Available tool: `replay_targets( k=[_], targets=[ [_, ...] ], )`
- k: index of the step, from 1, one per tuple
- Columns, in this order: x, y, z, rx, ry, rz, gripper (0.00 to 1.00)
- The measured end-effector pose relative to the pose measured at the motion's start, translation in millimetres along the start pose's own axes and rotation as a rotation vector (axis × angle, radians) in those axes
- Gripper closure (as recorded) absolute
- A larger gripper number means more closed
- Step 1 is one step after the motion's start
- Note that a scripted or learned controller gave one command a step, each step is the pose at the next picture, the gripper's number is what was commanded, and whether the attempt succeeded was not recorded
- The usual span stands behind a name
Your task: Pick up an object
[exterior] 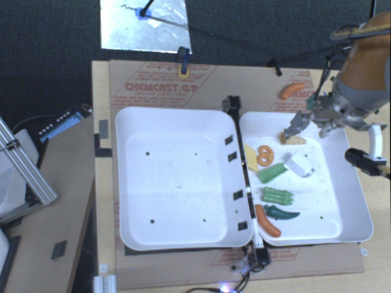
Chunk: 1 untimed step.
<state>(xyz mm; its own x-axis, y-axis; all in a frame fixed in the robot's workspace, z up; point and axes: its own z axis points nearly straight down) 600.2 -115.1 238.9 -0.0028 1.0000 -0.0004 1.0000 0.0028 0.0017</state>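
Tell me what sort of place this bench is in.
Probably a robotics lab set up for grasping trials: a robot arm over two white bins, toy food such as a pretzel in one, and cabling and clamps on a cardboard-covered bench.

Red lettering is printed on the cardboard (160,83) behind the left bin (177,176), but it cannot be read surely.

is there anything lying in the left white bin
No, the shallow white left bin shows only its bare floor, while the orange pretzel and green bean pods lie in the right bin.
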Motion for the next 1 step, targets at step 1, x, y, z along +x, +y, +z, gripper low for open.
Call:
replay_targets(
  k=[1],
  targets=[
    [0.2,1.0,-11.2,-0.004,0.0,-0.003,1.0]
  ],
)
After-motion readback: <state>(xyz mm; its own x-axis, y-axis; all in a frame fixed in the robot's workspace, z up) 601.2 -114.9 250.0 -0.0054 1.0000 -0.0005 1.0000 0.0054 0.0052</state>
